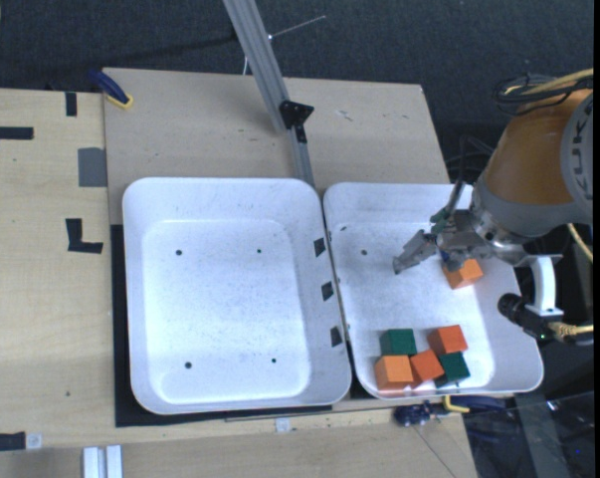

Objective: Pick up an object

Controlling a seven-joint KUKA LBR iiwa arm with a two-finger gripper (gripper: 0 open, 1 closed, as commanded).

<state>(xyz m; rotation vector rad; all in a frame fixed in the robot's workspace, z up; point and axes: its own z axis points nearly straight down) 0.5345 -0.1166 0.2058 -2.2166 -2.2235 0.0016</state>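
Over right bin (pixel 379 207) | hand (pixel 449 257) fingers apart; orange block (pixel 465 273) just beside it | five blocks (pixel 422 357) near front wall

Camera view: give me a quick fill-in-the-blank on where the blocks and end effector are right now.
1. All the blocks lie in the ____ bin of the view.
2. The end effector hangs over that bin, and the lone block beside it is ____ in colour.
3. The cluster at the bin's near edge holds orange and ____ blocks.
4. The arm's orange band shows at the view's ____ side.

Missing words: right; orange; green; right
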